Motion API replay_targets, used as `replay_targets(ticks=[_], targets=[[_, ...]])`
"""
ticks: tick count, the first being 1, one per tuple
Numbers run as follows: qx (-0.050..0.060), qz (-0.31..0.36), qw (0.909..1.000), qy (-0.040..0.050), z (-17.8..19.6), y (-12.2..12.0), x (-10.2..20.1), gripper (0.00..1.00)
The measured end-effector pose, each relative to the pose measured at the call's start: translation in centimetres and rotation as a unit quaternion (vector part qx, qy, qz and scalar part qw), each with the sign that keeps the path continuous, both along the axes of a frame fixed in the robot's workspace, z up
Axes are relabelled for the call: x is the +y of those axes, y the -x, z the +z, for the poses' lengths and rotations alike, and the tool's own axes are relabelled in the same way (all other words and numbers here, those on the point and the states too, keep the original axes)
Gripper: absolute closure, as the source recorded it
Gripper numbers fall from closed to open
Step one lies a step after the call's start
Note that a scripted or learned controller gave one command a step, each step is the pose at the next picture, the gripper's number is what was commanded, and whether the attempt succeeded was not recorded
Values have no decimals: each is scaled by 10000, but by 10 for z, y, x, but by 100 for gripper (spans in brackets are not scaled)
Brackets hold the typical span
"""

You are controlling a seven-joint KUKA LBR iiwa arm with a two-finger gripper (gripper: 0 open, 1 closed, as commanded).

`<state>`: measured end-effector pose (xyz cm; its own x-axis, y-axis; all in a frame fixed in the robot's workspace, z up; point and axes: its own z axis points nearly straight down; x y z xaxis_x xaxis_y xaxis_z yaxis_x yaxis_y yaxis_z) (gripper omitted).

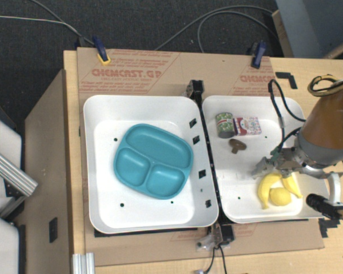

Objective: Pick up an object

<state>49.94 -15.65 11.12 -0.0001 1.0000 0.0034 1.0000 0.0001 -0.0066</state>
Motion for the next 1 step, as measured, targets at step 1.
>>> replay_targets(ticks=[1], targets=[[-35, -1, 10000, 8, 14, -2, 0, 100]])
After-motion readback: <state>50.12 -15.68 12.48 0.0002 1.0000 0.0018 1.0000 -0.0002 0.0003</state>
